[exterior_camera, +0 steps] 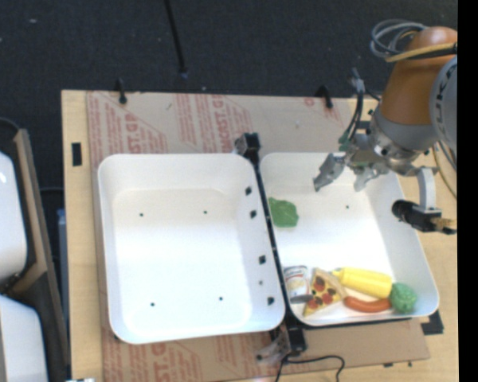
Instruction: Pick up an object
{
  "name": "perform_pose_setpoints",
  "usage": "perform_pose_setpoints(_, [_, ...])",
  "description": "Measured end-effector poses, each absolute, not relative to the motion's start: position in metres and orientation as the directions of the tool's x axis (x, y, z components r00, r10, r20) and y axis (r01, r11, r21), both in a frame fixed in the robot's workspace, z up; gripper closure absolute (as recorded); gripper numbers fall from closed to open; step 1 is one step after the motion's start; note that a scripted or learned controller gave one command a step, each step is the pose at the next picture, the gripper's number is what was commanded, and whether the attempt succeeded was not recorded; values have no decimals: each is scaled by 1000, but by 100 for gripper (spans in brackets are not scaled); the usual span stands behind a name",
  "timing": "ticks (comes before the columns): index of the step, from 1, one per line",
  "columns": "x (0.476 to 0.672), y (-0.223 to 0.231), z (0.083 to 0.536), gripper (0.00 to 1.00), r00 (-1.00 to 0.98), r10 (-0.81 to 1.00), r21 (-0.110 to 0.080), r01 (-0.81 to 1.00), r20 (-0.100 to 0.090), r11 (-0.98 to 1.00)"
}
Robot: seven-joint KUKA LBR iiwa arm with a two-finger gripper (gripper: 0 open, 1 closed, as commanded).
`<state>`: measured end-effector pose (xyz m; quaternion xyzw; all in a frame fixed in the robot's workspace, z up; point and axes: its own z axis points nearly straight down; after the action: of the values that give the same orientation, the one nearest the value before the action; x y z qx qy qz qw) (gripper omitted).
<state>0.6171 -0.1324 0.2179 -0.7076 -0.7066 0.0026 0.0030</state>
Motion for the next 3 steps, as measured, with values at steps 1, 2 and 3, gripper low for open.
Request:
perform_pose_setpoints(1, [619,-132,223,0,1,1000,1,1000,0,-1])
perform_pose_setpoints(2, [608,-133,174,0,1,1000,-4,1000,0,-1])
perform_pose_setpoints(3, [603,-129,129,0,1,1000,-3,1000,0,-1])
